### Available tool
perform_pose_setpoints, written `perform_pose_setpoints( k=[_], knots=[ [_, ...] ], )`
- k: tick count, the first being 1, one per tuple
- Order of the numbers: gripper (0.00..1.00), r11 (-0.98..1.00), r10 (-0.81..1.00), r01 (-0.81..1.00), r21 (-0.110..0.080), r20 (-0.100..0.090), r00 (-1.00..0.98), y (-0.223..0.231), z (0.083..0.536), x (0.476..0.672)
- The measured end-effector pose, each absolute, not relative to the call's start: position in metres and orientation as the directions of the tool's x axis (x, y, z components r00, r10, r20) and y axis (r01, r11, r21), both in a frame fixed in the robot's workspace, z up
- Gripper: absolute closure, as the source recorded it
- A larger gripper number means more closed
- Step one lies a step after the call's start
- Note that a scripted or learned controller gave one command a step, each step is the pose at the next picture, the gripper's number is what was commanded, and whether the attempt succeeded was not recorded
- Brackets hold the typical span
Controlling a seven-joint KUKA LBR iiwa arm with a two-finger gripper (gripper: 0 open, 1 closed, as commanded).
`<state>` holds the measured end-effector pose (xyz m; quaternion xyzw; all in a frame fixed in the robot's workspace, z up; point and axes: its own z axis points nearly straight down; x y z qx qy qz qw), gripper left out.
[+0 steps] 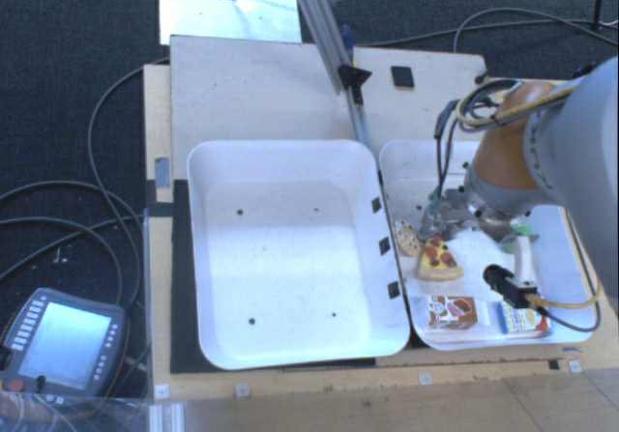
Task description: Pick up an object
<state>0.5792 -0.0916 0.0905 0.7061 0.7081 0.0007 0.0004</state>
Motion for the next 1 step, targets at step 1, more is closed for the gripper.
perform_pose_setpoints(
  k=[1],
  knots=[
    [1.0, 0.008, 1.0, 1.0, 0.006, 0.003, -0.008, 0.0299, 0.1932, 0.5895]
  ],
)
